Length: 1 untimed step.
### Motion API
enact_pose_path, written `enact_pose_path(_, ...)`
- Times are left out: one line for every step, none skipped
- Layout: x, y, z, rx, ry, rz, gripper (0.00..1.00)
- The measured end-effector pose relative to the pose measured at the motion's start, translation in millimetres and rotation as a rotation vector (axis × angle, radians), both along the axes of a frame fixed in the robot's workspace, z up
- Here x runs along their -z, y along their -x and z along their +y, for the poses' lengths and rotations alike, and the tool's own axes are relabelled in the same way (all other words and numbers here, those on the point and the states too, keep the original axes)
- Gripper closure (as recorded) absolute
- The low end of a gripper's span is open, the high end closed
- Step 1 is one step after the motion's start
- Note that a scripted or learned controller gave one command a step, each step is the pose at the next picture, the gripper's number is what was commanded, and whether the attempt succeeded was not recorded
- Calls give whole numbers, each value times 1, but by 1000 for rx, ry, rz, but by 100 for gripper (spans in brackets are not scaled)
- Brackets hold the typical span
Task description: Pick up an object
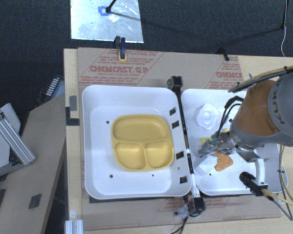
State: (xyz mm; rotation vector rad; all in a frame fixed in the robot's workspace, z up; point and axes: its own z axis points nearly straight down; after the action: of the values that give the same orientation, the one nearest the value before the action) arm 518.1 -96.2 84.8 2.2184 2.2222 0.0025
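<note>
In the right bin we see a small orange, irregular soft-looking object (223, 162) lying flat near its near edge, and a white, translucent round plastic piece (206, 117) resting farther back, toward the bin's left side.

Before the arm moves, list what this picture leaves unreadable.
- Gripper: blurred and dark in the camera view; finger state unreadable.
- Right bin: its right part is covered by the arm.
- Orange object: small, partly under the arm; identity unclear.
- White object: washed out against the white bin; shape unclear.
</note>
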Motion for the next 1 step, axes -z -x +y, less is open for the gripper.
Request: enact_pose_path(-13, -2, -2, 1, 4, -9, 100)
